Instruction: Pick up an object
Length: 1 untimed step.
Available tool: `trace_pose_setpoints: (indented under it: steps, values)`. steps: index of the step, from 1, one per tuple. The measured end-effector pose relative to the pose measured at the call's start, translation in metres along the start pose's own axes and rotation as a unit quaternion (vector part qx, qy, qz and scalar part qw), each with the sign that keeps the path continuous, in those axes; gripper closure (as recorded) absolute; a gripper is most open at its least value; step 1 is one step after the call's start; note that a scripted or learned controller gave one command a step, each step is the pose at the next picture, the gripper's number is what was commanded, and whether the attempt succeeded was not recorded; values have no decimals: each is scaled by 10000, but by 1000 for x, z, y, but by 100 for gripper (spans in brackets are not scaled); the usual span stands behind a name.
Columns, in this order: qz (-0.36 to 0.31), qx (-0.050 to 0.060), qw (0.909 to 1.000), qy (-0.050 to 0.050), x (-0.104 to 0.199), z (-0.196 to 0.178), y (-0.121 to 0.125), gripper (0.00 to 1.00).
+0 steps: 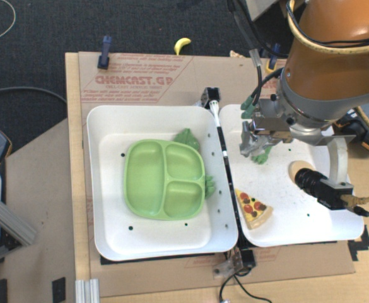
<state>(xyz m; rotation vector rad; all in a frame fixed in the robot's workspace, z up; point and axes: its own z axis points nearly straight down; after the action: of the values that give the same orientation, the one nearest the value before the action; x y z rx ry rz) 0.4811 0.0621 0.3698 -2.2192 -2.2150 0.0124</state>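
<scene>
My gripper [253, 145] hangs over the upper left of the right bin [298, 232]. A small green object [260, 156] sits right at its tip, partly hidden by it; I cannot tell whether it is held. A toy pizza slice [254, 209] lies at the bin's front left. A tan rounded object [298, 167] lies to the right of the gripper, partly covered by the robot. In the left bin [105, 169] a green divided plate [164, 179] lies flat, with a green leafy toy [188, 137] poking out from under its far right edge.
The divider wall [224, 163] between the two bins runs just left of the gripper. A brown cardboard sheet [134, 77] lies behind the bins, with a blue clip [104, 50] and a small yellow banana toy [181, 44] at its far edge.
</scene>
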Motion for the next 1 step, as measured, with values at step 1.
trace_pose_setpoints:
  steps: [1]
  values:
    - [-10, -5, 10000, 2, 21, 71, -2, 100]
